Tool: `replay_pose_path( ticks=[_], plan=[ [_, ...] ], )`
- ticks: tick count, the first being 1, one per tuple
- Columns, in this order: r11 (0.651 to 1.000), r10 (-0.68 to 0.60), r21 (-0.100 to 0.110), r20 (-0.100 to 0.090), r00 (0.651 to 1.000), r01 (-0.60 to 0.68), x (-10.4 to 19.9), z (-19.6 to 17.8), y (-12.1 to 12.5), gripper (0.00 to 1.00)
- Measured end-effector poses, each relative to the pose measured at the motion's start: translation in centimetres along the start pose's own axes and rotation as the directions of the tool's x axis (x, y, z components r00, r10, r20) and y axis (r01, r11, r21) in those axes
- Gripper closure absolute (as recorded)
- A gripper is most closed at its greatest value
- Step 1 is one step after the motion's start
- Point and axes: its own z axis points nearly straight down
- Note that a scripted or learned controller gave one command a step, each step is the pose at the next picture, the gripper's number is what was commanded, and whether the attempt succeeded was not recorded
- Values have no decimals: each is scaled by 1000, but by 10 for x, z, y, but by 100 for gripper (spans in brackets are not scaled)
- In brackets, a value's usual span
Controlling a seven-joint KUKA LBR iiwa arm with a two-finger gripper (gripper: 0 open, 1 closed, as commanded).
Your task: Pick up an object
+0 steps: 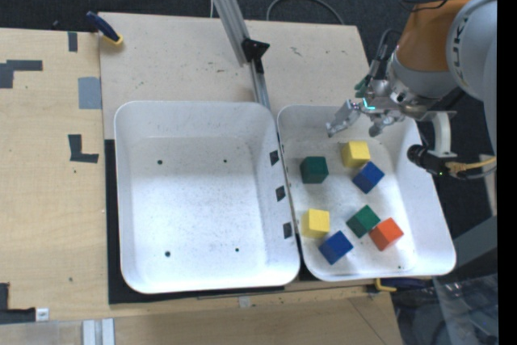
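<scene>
— Why does the arm (448, 28) hang there, over the far part of the right bin (424, 210)?

— I think it is choosing. All the blocks lie in that bin, so this is the only place where it can pick something. The gripper (360, 119) is above the bin's far end, just beyond the yellow cube (355, 153), and nothing is between the jaws. They look spread apart, released, one finger pointing left and one toward the near side.

— So which block is for it?

— Any one, the task says only "an object". The nearest are the yellow cube and the blue cube (368, 176), which touch each other or nearly. The dark green cube (314, 169) stands alone more to the left, so in my opinion it is easier to take; there is free space around it.

— And the others?

— They are at the near end: a second yellow cube (317, 221), a second blue cube (335, 246), a green cube (363, 220) and an orange cube (388, 233). These sit close together, some corner to corner, which can block a finger.

— The left bin (129, 198)?

— It waits beside the other on the surface (161, 61). I cannot say what it is for. No block is lifted yet, so the picking is still at the beginning.
</scene>
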Motion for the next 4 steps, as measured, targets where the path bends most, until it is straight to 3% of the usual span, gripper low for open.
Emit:
replay_pose_path(
  ticks=[1, 2, 3, 4],
  plan=[
    [1000, -1, -5, 1, 1000, 1, 0, -3, 1, 0],
    [1000, 0, 0, 2, 1000, 0, -6, 43, 1, 0],
    [1000, 0, -9, 6, 1000, 0, -9, 82, 4, 0],
    [1000, -1, -27, 9, 1000, 1, -9, 86, 9, 0]
  ],
)
